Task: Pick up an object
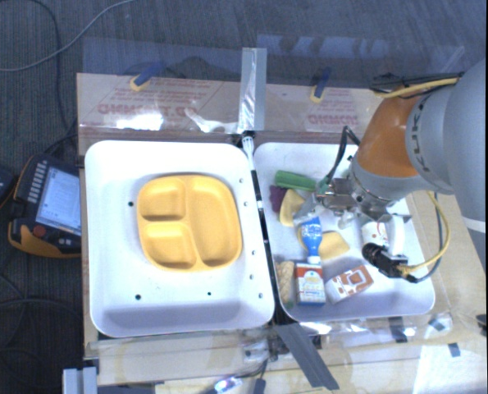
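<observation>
The right bin [416,302] holds several small objects: a green piece [297,179], a yellow piece [290,207], a blue-and-white bottle [311,236], a yellow wedge [335,245], a red carton [311,285] and a red-and-white box [352,281]. My gripper [342,198] hangs low over the upper middle of this bin, just right of the green and yellow pieces and above the bottle. The wrist hides what lies under it.
The left bin [112,294] carries a yellow divided plate [189,222]. A black cable plug [383,258] trails from the wrist over the right bin's right side. A teach pendant [47,208] lies on the floor to the left.
</observation>
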Robot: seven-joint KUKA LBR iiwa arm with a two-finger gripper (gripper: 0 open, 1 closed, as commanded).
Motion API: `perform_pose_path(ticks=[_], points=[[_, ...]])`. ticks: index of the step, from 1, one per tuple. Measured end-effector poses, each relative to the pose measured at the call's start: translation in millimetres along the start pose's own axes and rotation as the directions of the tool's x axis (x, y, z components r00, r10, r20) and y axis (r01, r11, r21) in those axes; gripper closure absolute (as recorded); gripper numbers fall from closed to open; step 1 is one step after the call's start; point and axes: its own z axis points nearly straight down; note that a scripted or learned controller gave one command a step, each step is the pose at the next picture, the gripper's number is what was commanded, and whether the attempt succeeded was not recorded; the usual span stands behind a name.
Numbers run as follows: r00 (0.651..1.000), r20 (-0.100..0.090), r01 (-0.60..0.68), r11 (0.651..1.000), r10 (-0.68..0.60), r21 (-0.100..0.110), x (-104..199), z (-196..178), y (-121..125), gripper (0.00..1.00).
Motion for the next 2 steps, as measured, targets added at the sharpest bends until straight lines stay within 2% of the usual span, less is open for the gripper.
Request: perform_pose_path(ticks=[1, 2], points=[[1.000, -0.002, 0.000, 1.000, 0.000, 0.005, 0, -7, -1, 1.00], [0.999, 0.002, 0.044, 0.999, -0.044, -0.002, 63, -101, 3, 1.00]])
